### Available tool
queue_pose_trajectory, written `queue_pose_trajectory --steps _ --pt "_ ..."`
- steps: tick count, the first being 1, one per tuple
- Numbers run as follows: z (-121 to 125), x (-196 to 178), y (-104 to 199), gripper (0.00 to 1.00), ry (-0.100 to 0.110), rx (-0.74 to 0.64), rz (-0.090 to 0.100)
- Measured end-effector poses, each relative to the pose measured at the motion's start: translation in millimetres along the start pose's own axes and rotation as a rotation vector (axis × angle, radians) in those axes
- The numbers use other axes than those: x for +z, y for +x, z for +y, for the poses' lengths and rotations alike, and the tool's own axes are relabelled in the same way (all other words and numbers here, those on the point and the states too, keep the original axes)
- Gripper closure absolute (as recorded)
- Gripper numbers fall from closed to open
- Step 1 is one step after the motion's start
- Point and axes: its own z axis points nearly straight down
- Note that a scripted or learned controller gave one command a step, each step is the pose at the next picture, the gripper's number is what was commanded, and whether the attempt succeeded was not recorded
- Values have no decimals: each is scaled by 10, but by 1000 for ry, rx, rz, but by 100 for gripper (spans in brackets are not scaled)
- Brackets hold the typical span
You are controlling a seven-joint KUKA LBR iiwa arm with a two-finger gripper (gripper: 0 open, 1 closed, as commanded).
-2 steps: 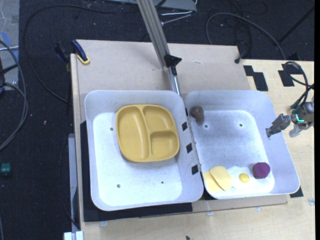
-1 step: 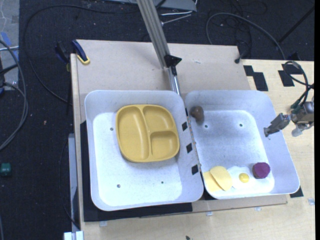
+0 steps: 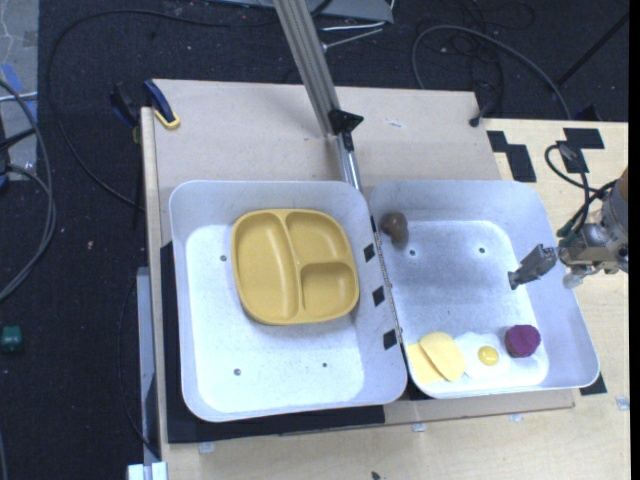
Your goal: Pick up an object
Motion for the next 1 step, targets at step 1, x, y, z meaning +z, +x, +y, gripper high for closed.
queue_pose_trajectory --steps 1 --pt "-51 444 6 0 2 1 1"
